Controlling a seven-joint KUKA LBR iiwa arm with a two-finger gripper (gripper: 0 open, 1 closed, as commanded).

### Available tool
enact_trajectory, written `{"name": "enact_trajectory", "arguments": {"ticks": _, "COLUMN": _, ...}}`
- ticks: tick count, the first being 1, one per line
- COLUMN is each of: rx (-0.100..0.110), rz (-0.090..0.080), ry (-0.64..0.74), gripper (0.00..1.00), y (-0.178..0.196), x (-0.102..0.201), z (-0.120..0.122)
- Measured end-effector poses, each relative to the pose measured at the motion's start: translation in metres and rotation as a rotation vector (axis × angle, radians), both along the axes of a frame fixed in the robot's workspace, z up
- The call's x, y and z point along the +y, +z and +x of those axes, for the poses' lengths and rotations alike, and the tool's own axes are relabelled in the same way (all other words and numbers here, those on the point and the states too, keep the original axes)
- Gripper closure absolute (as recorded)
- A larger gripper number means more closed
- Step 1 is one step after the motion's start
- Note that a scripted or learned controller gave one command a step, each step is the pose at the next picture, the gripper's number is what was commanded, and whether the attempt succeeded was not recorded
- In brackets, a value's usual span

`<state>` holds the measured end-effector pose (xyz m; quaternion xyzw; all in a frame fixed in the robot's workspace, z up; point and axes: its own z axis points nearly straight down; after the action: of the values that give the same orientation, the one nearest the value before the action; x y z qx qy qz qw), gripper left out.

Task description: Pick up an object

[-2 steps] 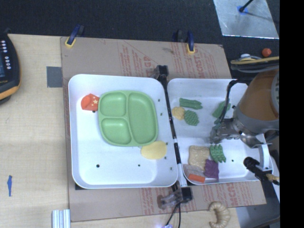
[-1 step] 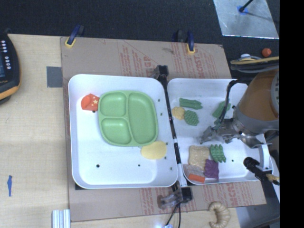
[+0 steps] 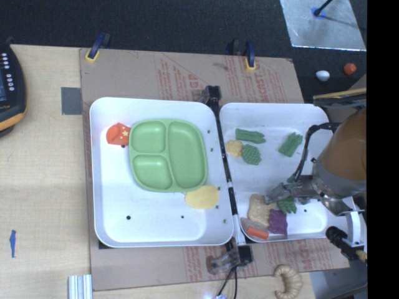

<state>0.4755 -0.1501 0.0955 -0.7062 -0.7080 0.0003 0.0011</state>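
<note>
bench (image 3: 43,185): tan wood | 2 white bins (image 3: 112,223) | gripper (image 3: 283,197): finger spread unclear

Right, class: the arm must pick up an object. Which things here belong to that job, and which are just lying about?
Part of the job:
the hand
green piece beneath it
beige block
purple piece
right bin

Just lying about:
green divided plate
red piece
yellow piece
blue clamps
handheld controller

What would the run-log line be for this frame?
arm: over right bin | gripper: low, by green piece | grasp: unclear | left bin: green tray
</note>
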Motion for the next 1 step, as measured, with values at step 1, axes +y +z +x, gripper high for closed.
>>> {"name": "enact_trajectory", "arguments": {"ticks": 1, "rx": -0.001, "rz": 0.0, "ry": 0.004, "gripper": 1.0, "y": 0.0111, "x": -0.0004, "z": 0.0017}}
